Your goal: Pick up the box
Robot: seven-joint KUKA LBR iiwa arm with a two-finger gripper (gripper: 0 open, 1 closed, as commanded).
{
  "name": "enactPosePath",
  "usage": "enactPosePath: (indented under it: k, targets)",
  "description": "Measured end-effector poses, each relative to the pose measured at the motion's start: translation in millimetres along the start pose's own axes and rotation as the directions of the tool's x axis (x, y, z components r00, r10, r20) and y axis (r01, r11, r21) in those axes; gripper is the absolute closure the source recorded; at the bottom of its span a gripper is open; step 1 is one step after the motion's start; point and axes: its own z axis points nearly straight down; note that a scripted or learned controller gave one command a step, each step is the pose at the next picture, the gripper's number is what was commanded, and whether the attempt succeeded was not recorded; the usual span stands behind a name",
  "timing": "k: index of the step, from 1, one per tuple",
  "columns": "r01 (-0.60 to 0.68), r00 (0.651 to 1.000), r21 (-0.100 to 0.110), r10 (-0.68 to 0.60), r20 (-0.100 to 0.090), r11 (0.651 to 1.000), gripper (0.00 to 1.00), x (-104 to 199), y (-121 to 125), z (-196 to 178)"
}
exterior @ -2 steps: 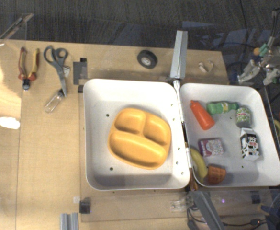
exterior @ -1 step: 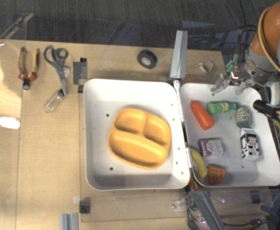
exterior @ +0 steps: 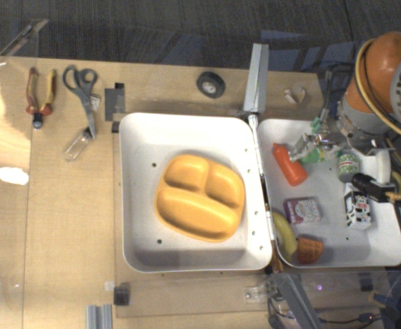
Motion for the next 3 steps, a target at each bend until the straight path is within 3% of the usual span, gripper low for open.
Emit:
enactPosePath:
  k: [1, 2, 3]
  targets:
    - [0.178, 0.984, 0.0, -0.178, 0.0, 0.984, 0.0, 20.8, -55.0, 66.4]
    - [0.277, 0.961, -0.001, -0.277, 0.0, 0.961, 0.0, 42.6, -114.7, 53.6]
    - [0.096, 0.995, -0.029, -0.096, 0.01, 0.995, 0.0, 40.4, -113.9, 72.2]
